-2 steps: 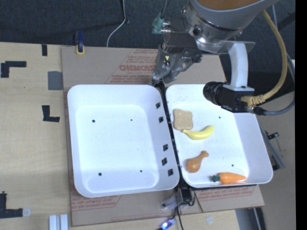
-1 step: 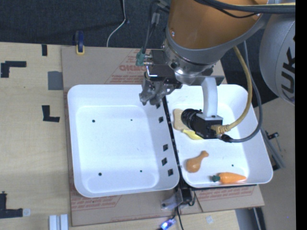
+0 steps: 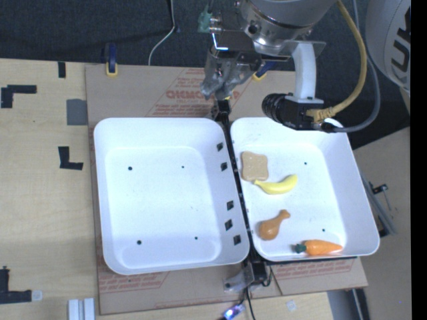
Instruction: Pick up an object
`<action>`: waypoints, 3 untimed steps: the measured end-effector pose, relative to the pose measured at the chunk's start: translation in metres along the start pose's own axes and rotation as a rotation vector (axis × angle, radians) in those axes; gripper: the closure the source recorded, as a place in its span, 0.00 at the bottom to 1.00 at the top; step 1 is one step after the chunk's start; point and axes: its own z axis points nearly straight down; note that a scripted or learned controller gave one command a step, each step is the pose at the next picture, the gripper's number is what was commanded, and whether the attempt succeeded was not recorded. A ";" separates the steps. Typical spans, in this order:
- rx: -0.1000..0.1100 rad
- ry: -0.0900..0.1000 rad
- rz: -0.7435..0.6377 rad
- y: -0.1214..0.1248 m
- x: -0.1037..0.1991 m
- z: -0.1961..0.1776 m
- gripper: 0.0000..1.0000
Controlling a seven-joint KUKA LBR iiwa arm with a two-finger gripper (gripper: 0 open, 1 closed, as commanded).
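Cardboard (image 3: 180, 95) underlies two white bins; the right bin (image 3: 347, 172) holds toast (image 3: 254, 166), banana (image 3: 277, 185), drumstick (image 3: 272, 225) and carrot (image 3: 319, 247); the gripper (image 3: 220, 89) hangs at upper centre, whether grasping anything I cannot tell; best descend squarely over the isolated carrot, clear of walls.

Below me a sheet of brown cardboard (image 3: 173, 95) is lying on the pale tabletop (image 3: 40, 199), its red printing showing past the far rims. Black tape marks (image 3: 67, 157) are sitting on the wood to the left, with a grey patch (image 3: 77, 111) near them. A small blue and yellow clamp (image 3: 111, 60) is gripping the cardboard's far left corner. A thin white cable (image 3: 163, 37) is trailing across the dark backdrop (image 3: 80, 15) beyond.
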 end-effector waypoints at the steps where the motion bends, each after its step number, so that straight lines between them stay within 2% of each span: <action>1: 0.006 0.000 -0.004 -0.002 0.002 -0.008 1.00; 3: 0.008 -0.001 -0.010 -0.002 0.004 -0.027 1.00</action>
